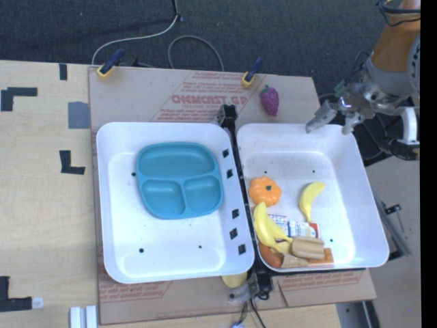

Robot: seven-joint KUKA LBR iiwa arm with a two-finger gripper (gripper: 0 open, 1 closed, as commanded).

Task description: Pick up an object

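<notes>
Hovering over the far right corner of the right bin (355,157), the gripper (334,121) is seen with its fingers spread and nothing between them. A small orange pumpkin (265,191), two bananas (311,198) and what may be a carton (290,227) are gathered near that bin's front, well apart from it.

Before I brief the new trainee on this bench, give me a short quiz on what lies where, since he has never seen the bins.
1. True or false: the blue plate lies in the left bin.
2. Which toy lies outside both bins? A pumpkin, B grapes, C banana.
3. Fill in: the hand hovers over the right bin's far ____ corner.

Key: 1 true. 2 B, the grapes lie on the cardboard. 3 right.
</notes>
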